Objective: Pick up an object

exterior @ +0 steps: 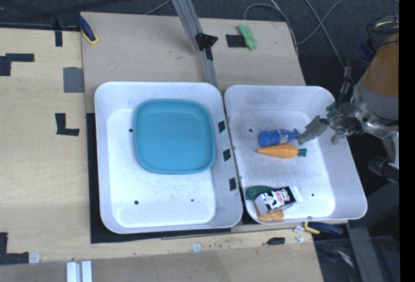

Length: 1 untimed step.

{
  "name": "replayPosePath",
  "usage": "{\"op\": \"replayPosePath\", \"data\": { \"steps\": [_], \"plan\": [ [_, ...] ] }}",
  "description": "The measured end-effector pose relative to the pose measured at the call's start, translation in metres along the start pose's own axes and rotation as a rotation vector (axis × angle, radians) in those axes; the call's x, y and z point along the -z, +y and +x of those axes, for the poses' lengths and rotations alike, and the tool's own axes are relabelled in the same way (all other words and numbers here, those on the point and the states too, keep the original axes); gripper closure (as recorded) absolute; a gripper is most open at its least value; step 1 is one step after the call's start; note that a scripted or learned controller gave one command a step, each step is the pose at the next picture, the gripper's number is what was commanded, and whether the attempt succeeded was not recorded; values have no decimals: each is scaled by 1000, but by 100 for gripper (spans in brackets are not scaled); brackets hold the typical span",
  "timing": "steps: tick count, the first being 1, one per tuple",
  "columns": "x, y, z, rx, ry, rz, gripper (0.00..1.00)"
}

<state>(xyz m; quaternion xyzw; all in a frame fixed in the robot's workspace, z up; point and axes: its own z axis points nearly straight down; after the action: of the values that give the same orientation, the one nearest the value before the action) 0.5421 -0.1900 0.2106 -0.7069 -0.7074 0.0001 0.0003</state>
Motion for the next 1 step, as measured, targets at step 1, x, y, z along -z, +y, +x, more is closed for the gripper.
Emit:
{"op": "replayPosePath", "data": {
  "steps": [1],
  "plan": [
    [-47, 1, 9, 0, 1, 4, 0]
  ]
}}
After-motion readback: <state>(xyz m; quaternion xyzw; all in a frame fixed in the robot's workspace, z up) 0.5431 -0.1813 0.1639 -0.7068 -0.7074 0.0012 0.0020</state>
